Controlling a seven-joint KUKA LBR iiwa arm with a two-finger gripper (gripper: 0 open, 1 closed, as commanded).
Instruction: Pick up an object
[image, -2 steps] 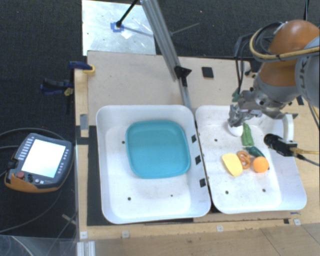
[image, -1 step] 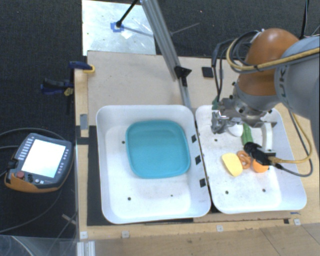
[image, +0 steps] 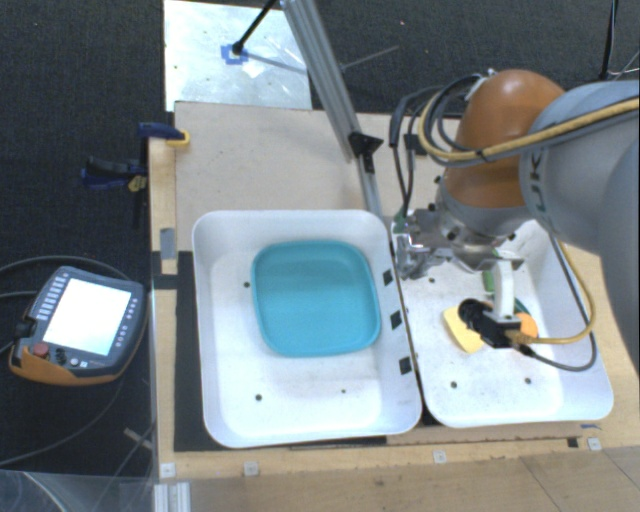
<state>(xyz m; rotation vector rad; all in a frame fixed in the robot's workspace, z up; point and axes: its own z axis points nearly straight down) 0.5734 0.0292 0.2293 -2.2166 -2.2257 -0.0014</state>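
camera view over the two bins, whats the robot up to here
The grey and orange arm reaches in from the right over the right bin. Its gripper sits at that bin's left edge, close to the divider. A yellow thing lies on the right bin's floor, apart from the gripper, and a blue dish rests in the left bin. Nothing looks picked up yet.

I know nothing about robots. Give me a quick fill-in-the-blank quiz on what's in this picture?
Sides are as the camera sees them.
1. The bench bears ____ white bins.
2. The teal plate lies in the ____ bin.
3. The yellow object lies in the ____ bin.
4. The band above the arm's wrist is coloured ____.
Missing words: two; left; right; orange.
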